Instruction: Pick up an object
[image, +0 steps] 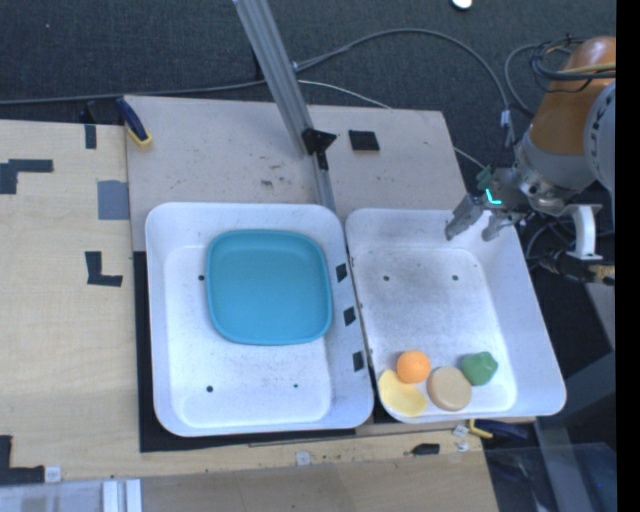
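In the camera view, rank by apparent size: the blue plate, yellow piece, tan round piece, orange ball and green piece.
1. blue plate, by far the largest
2. yellow piece, though partly hidden behind its neighbours
3. tan round piece
4. orange ball and green piece: they look much alike, so I won't rank them

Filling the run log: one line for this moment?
gripper: open, over right bin's far edge | orange ball: untouched, near edge | blue square plate: left bin

Orange ball (412, 366), tan disc (449, 388), green piece (479, 368), yellow piece (400, 397) clustered together.
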